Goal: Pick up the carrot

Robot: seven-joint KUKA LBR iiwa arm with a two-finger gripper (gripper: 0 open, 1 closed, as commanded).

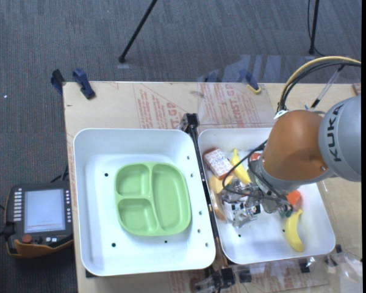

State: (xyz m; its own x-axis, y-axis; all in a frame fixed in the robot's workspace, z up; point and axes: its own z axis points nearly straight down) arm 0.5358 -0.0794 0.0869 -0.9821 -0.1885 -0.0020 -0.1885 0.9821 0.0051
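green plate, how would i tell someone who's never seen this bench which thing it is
Of the two white bins on the bench, take the left bin, the one away from the arm. The green plate lies flat in its middle. It is pale green with rounded corners, split into three compartments, unlike the small jumbled food items in the right bin.

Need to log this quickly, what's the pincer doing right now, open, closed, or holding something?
Pincer: low in the right bin among the toy food; open or closed cannot be told, and no carrot is seen in it.

Arm (305, 148) low over right bin (320, 237) (banana (293, 229) beside it); green plate (152, 198) in left bin (91, 151)
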